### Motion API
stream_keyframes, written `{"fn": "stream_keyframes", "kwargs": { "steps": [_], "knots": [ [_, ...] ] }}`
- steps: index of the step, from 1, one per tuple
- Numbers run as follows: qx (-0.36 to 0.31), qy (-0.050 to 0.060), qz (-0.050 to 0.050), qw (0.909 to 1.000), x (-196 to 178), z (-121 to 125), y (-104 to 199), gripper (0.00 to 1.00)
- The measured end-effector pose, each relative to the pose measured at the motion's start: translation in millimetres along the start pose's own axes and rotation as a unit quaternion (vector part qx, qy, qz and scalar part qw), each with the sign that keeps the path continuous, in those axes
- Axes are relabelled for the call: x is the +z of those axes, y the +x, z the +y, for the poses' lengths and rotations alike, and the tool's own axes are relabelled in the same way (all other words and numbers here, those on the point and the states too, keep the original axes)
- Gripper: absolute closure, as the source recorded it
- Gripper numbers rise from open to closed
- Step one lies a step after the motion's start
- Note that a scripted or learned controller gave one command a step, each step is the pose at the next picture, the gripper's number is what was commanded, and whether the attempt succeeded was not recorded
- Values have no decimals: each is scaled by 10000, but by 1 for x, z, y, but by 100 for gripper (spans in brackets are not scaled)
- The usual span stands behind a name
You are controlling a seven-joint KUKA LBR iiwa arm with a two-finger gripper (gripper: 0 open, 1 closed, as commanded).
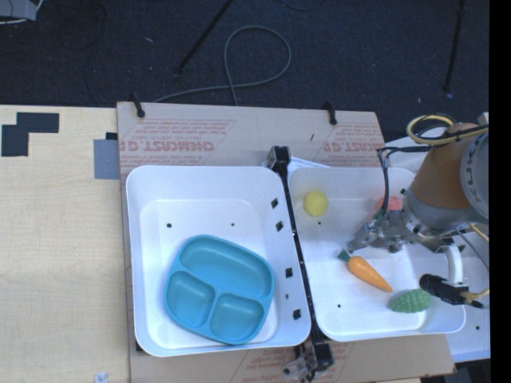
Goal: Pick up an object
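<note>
In the right bin [335, 325] an orange toy carrot [369, 273] lies slantwise with its green top toward the left. A yellow ball [315, 204] rests near the bin's far left corner. A green knobbly toy [410, 301] lies near the front right. A small red-pink thing [391, 204] peeks out behind the arm, mostly hidden. My gripper [374, 239] hangs low in the right bin, just above and behind the carrot's top end. Nothing is seen held in it.
The left bin [148, 214] holds a blue divided plate [219, 288]. A black divider [289, 246] runs between the two bins. The grey arm with its orange band [439, 178] comes in over the right bin's right side.
</note>
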State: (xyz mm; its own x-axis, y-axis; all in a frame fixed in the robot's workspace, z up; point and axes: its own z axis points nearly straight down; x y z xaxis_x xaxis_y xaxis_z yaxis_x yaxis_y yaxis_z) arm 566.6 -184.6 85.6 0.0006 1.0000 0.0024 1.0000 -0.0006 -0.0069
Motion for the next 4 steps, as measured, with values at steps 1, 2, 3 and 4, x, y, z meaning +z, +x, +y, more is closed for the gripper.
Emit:
{"fn": "stream_keyframes", "kwargs": {
  "steps": [1,2,3,4],
  "knots": [
    [12,-11,-4,10000,-13,0,-1,100],
    [21,-42,-15,10000,-60,-7,-7,100],
    [-12,-49,-14,10000,-117,-11,2,100],
    [-11,-50,-17,10000,-164,-11,1,100]
  ]
}}
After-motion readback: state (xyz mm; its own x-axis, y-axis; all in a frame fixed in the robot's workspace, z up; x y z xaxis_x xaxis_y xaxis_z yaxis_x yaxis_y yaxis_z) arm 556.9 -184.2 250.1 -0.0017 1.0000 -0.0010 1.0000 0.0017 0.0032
